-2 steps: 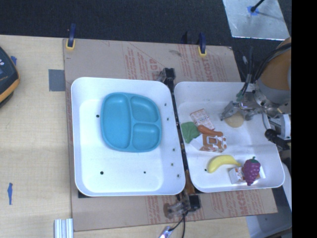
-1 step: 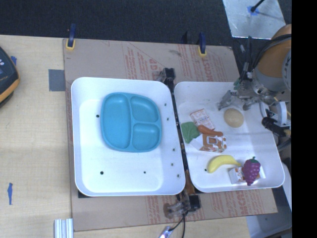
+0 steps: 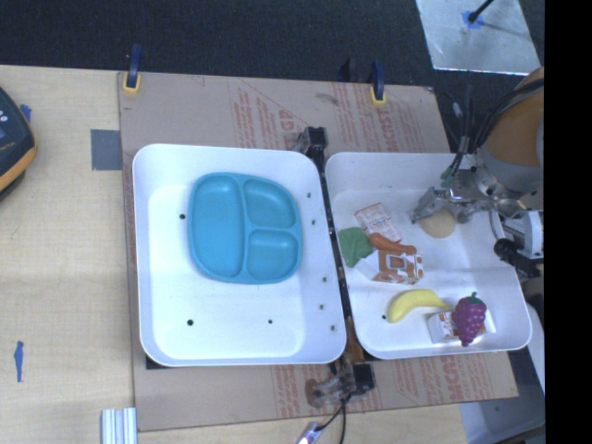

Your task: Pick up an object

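Observation:
My gripper (image 3: pixel 446 207) hangs over the upper right part of the right bin (image 3: pixel 518 340), with its fingers spread open. A pale beige round object (image 3: pixel 440 227) lies just below it, partly hidden by the fingers, and I cannot tell whether they touch it. Also in this bin are a small printed packet (image 3: pixel 374 220), a green piece (image 3: pixel 353 246), an orange carrot-like piece (image 3: pixel 393 245), a small printed box (image 3: pixel 400 267), a yellow banana (image 3: pixel 413 303) and purple grapes (image 3: pixel 471 316) resting on another little box (image 3: pixel 442 326).
The left bin (image 3: pixel 166 340) holds a blue divided plate (image 3: pixel 245 228). The grey arm with its orange band (image 3: pixel 514 141) comes in over the right bin's far right corner. A black and yellow device (image 3: pixel 13 141) sits at the bench's left edge.

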`<state>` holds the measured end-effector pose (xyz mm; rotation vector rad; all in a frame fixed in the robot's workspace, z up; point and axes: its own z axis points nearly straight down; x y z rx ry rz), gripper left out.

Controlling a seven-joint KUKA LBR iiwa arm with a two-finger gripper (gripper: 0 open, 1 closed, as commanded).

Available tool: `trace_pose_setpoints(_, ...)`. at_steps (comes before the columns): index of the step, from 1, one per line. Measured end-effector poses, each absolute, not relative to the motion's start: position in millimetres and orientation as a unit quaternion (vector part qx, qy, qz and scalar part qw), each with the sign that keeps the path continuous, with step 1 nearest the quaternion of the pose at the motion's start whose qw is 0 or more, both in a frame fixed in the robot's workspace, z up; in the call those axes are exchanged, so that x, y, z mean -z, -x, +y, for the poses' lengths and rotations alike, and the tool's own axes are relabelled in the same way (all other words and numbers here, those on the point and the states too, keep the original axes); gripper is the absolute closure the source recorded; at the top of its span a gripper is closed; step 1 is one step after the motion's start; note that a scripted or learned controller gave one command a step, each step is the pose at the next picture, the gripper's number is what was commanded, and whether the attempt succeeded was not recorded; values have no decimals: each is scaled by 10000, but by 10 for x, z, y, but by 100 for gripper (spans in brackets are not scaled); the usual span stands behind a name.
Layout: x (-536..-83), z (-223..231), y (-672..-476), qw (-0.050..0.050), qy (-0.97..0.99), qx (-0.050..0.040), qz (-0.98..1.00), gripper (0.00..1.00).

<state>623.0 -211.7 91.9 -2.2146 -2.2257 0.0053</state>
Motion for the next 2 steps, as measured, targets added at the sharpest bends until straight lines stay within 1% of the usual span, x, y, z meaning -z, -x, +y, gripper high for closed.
trace_pose_setpoints(1,-1076,-2134,-6261,-32,7045,-1,-7097,100)
trace_pose_setpoints(2,-1461,-1938,-5250,10,7054,-13,-7088,100)
